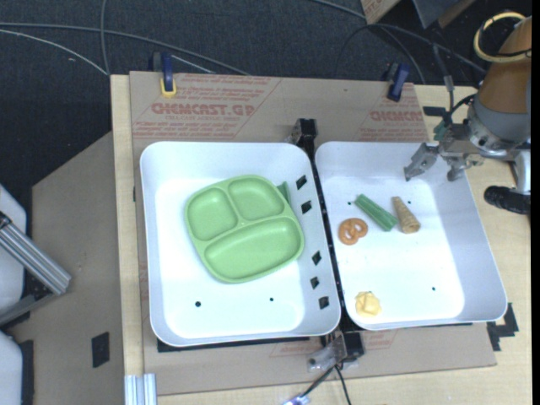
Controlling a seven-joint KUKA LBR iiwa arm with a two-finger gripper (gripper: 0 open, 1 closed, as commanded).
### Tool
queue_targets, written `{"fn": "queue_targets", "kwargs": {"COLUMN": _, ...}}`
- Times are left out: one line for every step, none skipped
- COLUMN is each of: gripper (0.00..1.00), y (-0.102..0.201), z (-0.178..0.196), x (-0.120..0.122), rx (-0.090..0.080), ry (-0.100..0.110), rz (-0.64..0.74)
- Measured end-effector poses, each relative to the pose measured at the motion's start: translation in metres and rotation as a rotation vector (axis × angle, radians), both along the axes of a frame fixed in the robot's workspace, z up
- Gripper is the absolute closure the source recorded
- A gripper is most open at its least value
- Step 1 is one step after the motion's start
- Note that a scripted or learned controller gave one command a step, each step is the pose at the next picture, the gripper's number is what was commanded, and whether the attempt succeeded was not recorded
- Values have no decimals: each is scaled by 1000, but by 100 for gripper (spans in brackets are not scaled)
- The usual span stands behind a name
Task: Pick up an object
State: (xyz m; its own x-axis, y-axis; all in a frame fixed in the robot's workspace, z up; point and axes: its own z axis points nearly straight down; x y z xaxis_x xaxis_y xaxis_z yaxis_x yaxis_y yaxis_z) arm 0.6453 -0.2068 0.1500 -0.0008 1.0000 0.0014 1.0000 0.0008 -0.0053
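In the right bin (460,268) lie a green stick-shaped piece (374,212), a tan cone-like piece (406,215), an orange pretzel (353,229) and a small yellow lump (367,303) near the front wall. My gripper (437,164) hangs over the bin's back right corner, up and to the right of the tan piece. Its two fingers stand spread apart with nothing between them.
The left bin (169,302) holds a green divided plate (244,227). Black clips run along the seam between the bins. Blue clamps (168,74) pin the cardboard base at the back. Cables trail over the dark floor behind.
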Motion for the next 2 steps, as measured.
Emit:
{"fn": "queue_targets", "kwargs": {"gripper": 100, "y": 0, "z": 15, "x": 2, "rx": -2, "ry": -7, "rz": 2}}
{"fn": "queue_targets", "kwargs": {"gripper": 100, "y": 0, "z": 70, "x": 3, "rx": -4, "ry": -12, "rz": 1}}
